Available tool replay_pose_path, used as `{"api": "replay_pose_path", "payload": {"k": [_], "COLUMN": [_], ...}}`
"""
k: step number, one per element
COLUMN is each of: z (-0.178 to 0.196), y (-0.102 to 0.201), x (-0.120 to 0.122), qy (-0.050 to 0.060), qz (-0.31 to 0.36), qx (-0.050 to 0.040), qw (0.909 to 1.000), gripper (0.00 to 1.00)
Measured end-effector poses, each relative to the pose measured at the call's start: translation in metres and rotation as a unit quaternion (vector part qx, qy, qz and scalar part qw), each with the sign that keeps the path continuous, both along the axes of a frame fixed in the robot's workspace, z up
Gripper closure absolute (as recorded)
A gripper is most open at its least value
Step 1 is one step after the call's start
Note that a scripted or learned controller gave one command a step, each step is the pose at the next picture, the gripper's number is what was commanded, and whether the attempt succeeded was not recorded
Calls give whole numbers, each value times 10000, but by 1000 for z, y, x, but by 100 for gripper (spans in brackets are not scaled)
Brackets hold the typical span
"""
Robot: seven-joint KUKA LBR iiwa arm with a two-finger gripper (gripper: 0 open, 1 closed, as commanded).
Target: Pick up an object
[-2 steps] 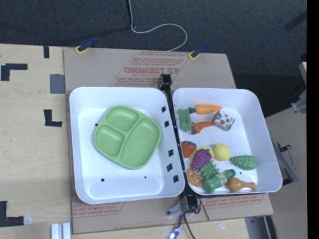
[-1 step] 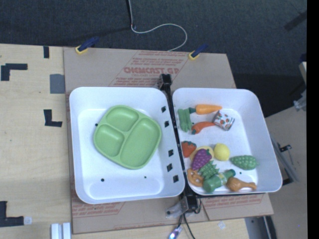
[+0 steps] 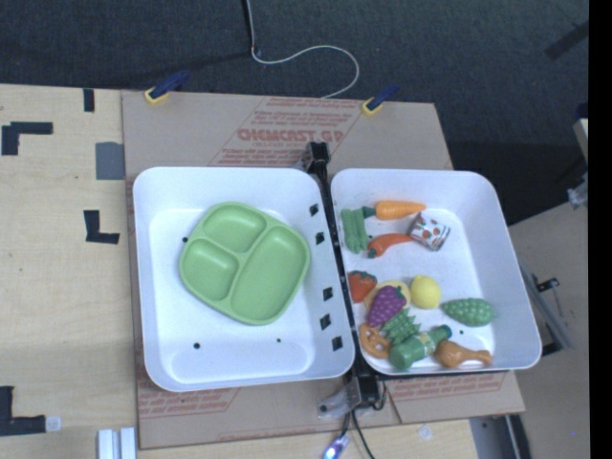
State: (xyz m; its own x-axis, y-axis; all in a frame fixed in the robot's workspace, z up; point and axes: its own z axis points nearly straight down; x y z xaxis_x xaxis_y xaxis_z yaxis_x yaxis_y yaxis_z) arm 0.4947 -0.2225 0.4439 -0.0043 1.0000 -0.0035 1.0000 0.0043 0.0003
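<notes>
Left bin [image 3: 158, 285]: holds a green divided plate [image 3: 245, 262], lying flat.
Right bin [image 3: 497, 228]: toy food heaped toward its left and near side — carrot [image 3: 399, 208], lemon [image 3: 426, 292], grapes [image 3: 384, 305], small can [image 3: 428, 230].
Tool: state cannot be told.

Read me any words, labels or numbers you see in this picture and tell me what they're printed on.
"CHEMCAST GP", or close to it, since the letters are blurred: red print, upside down, on the brown sheet under the bins.
Smaller red lines around it: too blurred to read.
Small can in the right bin: red marks, unreadable.
</notes>
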Motion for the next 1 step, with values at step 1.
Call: {"api": "replay_pose_path", "payload": {"k": [1], "z": [-27], "y": [-1], "x": [-11], "qy": [16], "qz": [-23], "qx": [17], "qw": [10000], "gripper": [100]}}
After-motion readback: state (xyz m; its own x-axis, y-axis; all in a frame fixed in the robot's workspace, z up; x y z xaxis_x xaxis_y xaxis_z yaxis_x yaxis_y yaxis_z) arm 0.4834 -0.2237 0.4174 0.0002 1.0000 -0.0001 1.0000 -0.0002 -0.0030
